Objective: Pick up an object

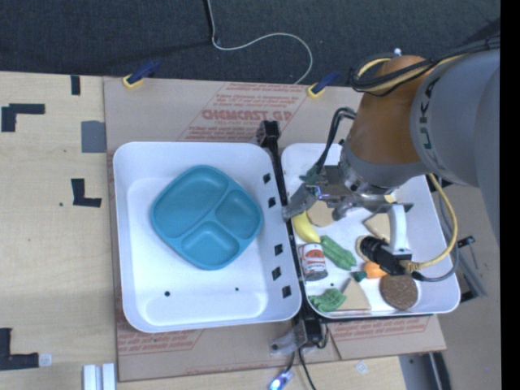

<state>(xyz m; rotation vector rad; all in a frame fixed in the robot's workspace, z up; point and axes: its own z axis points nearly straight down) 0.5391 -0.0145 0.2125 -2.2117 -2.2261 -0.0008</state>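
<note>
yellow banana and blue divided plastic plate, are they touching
Apart. Camera view: yellow banana lies in the right bin, blue divided plate in the left bin.

A: Left bin (195,299)?
B: One blue divided plate (207,216), lying flat, about the middle.
A: Right bin (435,303)?
B: Crowded. The arm (422,128) reached in from the right and covered the upper half. The gripper (318,200) sat low by the wall shared with the left bin, just above a banana (306,229).
A: Was it holding anything?
B: Couldn't tell from that angle.
A: Other items?
B: A small can (314,261) with a red label sat just below the banana. A green piece (338,252) lay right of the can, and another green piece (329,301) by the front wall. A brown disc (400,292) lay near the front right corner, with an orange bit (374,271) just up-left of it.
</note>
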